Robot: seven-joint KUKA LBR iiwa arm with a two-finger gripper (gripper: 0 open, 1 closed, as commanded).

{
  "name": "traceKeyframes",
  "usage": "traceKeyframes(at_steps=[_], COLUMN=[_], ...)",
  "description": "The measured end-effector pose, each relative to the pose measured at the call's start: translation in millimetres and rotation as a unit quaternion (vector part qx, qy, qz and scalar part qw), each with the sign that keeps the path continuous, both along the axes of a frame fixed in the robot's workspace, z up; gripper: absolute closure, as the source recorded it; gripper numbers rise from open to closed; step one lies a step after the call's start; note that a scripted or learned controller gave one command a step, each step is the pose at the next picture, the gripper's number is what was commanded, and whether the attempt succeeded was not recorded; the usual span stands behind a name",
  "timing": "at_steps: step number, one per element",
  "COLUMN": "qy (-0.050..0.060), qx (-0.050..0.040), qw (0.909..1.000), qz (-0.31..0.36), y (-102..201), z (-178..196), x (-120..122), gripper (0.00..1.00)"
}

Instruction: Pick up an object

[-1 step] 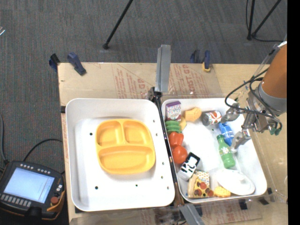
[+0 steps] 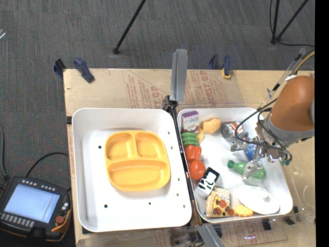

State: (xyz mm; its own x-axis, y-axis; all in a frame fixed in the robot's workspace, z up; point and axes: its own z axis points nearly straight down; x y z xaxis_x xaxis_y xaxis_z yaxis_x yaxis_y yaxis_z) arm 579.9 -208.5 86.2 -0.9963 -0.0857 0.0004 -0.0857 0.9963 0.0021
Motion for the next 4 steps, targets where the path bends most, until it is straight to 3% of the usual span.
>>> traceKeyframes(at_steps=[1,2,3,4], qy=[-0.002,-0.003,0.000,-0.002], qx=[0.0000,0.0005,-0.0007,0.0003], qw=[0.9964,0.9972,0.9977,0.9975], qz=[0.085,0.074,0.068,0.071], y=[30.5,92.7,53.0,56.3], z=[2.0,2.7,1.5,12.0], x=[37.6,56.6,-11.4,-9.2], gripper=[0.00,0.00,0.00,1.00])
